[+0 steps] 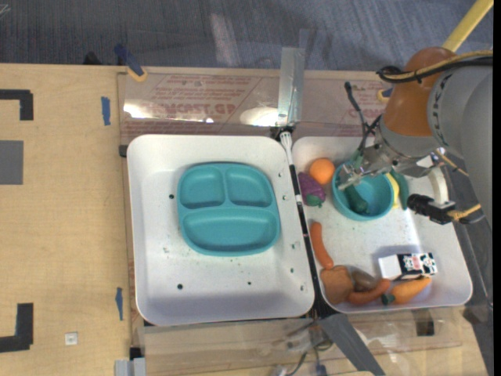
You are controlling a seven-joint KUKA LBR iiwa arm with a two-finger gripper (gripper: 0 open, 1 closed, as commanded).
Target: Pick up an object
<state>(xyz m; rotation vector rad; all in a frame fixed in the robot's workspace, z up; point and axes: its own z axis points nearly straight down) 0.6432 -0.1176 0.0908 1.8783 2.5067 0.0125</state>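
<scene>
The arm (458,92) ran off the right edge. The gripper (358,177) hung over the cup (363,196), covering part of its rim; its fingers were too small to read. The heap (362,285) at the bin's near edge overlapped into an unclear brown-orange mass.

— What's the bench (55,233) made of?

— Pale wood, plywood by the look of it, with black corner marks (19,104) and scraps of blue tape (106,110) along it.

— And past its far edge?

— Blue-grey floor (196,18), mottled. A clear plastic sheet (203,100) lies at the back, printed in red, with the overhead light glaring off it.
</scene>
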